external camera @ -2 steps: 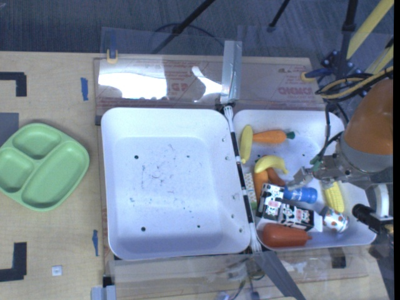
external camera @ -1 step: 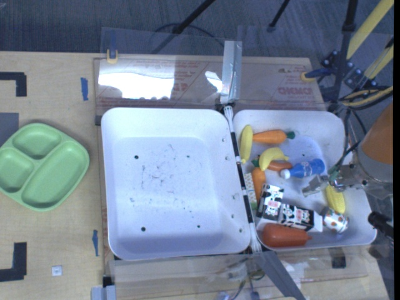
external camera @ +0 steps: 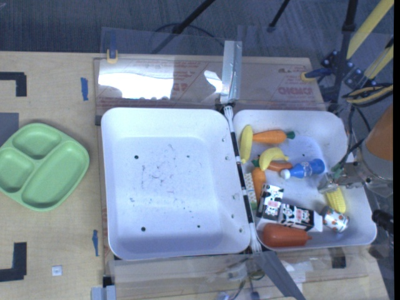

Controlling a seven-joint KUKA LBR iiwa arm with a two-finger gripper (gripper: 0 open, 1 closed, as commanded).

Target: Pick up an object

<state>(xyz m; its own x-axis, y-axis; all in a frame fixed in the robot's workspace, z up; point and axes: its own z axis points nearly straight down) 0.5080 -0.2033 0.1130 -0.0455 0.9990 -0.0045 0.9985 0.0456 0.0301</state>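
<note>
Far left on the bench (external camera: 56, 242): a green divided plate (external camera: 42, 165). Next, the left bin (external camera: 119, 130), white and speckled with marks. Beyond it, a clear panel (external camera: 156, 80) standing along the far side. In the right bin (external camera: 325, 127), crowded together: a yellow banana (external camera: 246, 142) at the left wall, an orange carrot (external camera: 271, 137) just beside it, a blue bottle (external camera: 303, 169) in the middle, a black-and-white carton (external camera: 284, 212) nearer, a red-orange piece (external camera: 285, 235) at the near wall. At the right, a corn cob (external camera: 336, 199), with the gripper (external camera: 340, 179) directly above it, touching or nearly so; open or clenched, impossible to tell. Near it, a small shiny ball (external camera: 336, 220).
</note>
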